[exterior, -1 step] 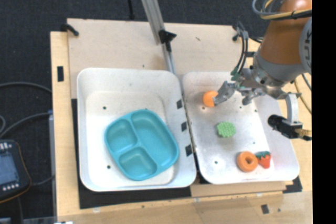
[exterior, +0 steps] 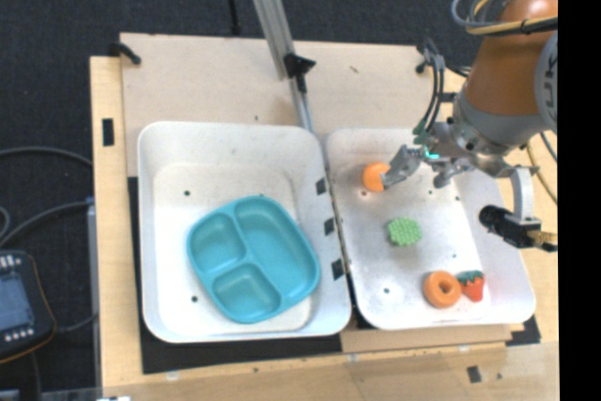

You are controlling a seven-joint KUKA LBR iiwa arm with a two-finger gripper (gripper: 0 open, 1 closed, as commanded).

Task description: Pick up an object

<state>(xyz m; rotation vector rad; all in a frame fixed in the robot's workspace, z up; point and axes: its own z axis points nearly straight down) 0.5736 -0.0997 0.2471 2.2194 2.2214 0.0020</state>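
Gripper [exterior: 413, 166] positioned over the right bin [exterior: 368, 291], beside the orange ball [exterior: 375, 177].
The fingers stand parted; one dark finger touches the ball's right side, and nothing sits between them. The ball rests in the bin's upper left area. A green textured piece [exterior: 405, 232] lies near the centre; an orange ring [exterior: 440, 288] and a red item [exterior: 472, 285] lie together at the lower right. The left bin [exterior: 160, 155] holds a teal divided tray [exterior: 252, 256].

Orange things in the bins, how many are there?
2 for sure: an orange ball in the right bin beside the gripper, and an orange ring near its front. The arm could hide more.
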